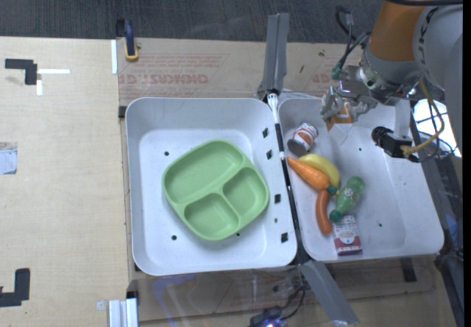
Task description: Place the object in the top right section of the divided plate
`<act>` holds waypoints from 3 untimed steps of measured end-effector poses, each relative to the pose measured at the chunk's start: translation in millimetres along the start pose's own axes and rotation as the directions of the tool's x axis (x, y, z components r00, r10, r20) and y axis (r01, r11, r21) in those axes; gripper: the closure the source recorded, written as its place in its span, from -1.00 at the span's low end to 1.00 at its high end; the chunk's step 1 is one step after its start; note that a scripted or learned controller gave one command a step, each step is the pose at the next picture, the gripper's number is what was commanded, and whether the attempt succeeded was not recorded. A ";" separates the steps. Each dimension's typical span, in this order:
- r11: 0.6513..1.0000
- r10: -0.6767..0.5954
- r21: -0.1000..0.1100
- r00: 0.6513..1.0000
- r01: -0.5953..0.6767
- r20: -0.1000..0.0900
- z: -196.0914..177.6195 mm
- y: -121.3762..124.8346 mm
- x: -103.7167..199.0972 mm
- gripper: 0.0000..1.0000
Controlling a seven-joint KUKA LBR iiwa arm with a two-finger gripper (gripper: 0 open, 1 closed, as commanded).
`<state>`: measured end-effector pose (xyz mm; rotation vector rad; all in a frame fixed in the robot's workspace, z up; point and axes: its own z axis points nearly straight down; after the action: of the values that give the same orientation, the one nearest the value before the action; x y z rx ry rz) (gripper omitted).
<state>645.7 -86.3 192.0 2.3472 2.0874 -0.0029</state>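
2 bins sit side by side, the green divided plate (215, 199) waiting in the left one while the gripper (340, 107) hovers over the right bin's (401, 200) far corner, seemingly pinching a small brown object (338, 118), too blurred to confirm.

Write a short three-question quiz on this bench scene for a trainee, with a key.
1. True or false: the green divided plate lies in the right bin.
2. Which thing lies nearest the gripper? A) can B) green bottle C) red carton
3. Fill in: the banana touches a ____ lying beside it.

Key:
1. False; it lies in the left bin.
2. A.
3. Carrot.
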 end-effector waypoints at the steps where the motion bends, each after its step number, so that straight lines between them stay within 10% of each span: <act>1: 0.992 -0.129 0.000 0.992 0.129 0.000 -249.7 8.7 38.2 1.00; 2: 0.985 -0.170 0.000 0.985 0.170 0.000 -84.0 -1.1 121.6 1.00; 3: 0.982 -0.191 0.001 0.982 0.191 -0.001 0.1 -123.2 152.1 1.00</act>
<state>541.1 79.1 191.7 2.1372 2.3037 -0.0030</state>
